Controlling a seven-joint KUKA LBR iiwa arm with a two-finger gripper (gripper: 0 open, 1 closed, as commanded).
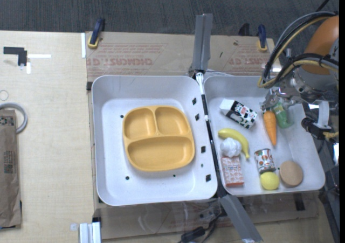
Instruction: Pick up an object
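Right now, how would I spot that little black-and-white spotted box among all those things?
Look in the right-hand white bin, the one crowded with toy food. Near its upper left lies a small white carton with black cow patches, tilted, just above the yellow banana. Nothing else there is black and white.

1. White bins: 2, left bin [102, 145] and right bin [310, 153].
2. Yellow divided plate [159, 138]: 1, with 3 compartments, in the left bin.
3. Right bin contents, 1 each:
   - carrot [270, 127]
   - banana [235, 138]
   - lemon [269, 181]
   - small can [263, 159]
   - cow-print carton [239, 113]
   - red-and-white box [232, 172]
   - white crumpled lump [230, 146]
   - tan round item [291, 173]
   - green item [282, 115]
4. Blue clamps, top of frame: 2, [97, 32] and [262, 37].
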